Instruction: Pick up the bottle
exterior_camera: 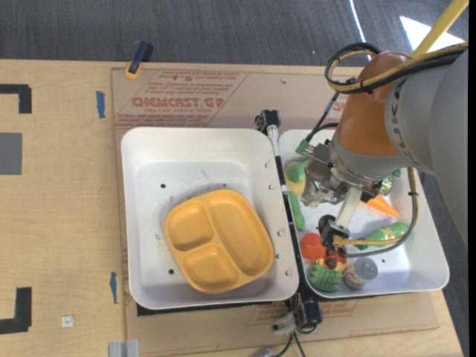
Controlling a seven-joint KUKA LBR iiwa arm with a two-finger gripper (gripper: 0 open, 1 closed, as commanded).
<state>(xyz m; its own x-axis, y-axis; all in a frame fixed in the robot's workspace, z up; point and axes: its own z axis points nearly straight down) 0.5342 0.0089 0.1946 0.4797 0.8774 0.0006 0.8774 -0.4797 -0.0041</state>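
1. Gripper [320,190]: low over the right bin [430,272], at the side next to the left bin. I can't tell from this angle whether it is open or closed. Nothing visibly held.
2. Directly around it: a green piece [296,173] and a long green piece [297,213] along the wall between the bins, and red pieces [316,248] just below in the view.
3. Bottle [362,271]: my best guess is the small grey-topped round item by the bin's lower wall in the view. It's too small to confirm. It sits just beside a green spiky toy [323,276] and apart from the gripper.
4. Other clutter: an orange wedge [383,205] and a green-yellow item [388,233], both between the wrist and the bottle.
5. Step in hand, as I judge it: approach, not yet over the target.
6. To do it well: lift clear of the clutter first, then centre over the grey top and come straight down. Set the closing axis so neither side lands on the spiky toy or the bin wall.
7. Left bin [141,199] with the yellow divided plate [219,240] is irrelevant, so keep out of it.
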